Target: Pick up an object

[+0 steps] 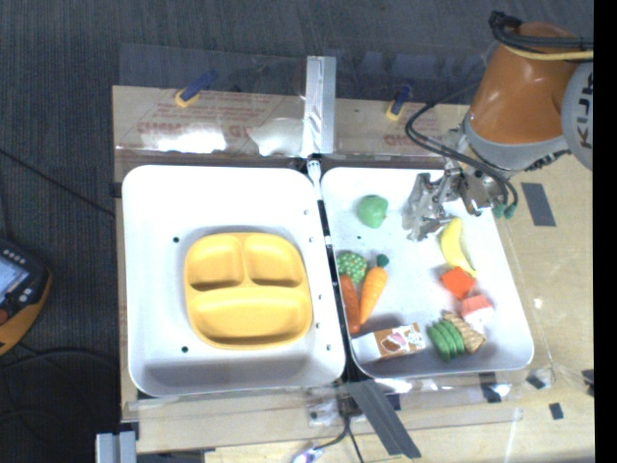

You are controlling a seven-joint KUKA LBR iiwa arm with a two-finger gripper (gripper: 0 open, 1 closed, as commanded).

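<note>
A dark grey carpeted floor is seen around a light wooden tabletop [554,287], on which two shallow white bins are set side by side. The left bin [154,287] is occupied by a yellow divided tray [249,289], laid flat near its middle. The right bin [516,340] is scattered with toy food: a green round piece [372,209] near the far left corner, a yellow banana [455,245] toward the right wall, an orange-red piece [458,281] just below it, and a red-and-white piece [476,306] below that. A carrot [372,290] is seen tilted against the bin's left wall, beside a green bumpy vegetable [351,264] and a second orange piece [348,302]. Along the near wall a small printed carton [397,340] lies next to a green pod-like piece [445,338], which touches a tan piece [470,331]. The arm, grey with an orange band [516,75], is shown reaching in from the right, its gripper [424,212] lowered over the far part of the right bin, between the green round piece and the banana, just beside the banana's upper end. Whether the gripper is spread or closed cannot be told from the view, and nothing is visibly caught in it
</note>
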